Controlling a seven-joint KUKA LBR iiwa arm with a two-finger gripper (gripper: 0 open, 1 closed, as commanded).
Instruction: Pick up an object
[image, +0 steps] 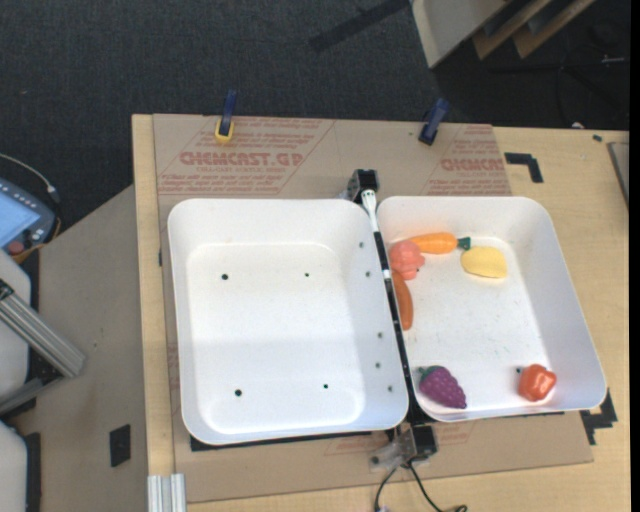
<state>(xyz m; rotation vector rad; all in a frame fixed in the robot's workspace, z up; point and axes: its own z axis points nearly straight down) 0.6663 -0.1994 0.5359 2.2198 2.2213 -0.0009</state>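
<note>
Two white bins (190, 300) sit on a brown board (150, 200) over dark carpet (100, 60). Clamps at 12 o'clock. The claw's state cannot be told.

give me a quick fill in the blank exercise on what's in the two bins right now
1. All the toy foods lie in the ____ bin as the camera sees it.
2. The purple grapes sit near that bin's front edge, to the ____ of the red pepper in the view.
3. The small carrot lies just left of the ____ lemon.
4. The pink fruit rests against the bin's ____ wall.

Missing words: right; left; yellow; left
</note>
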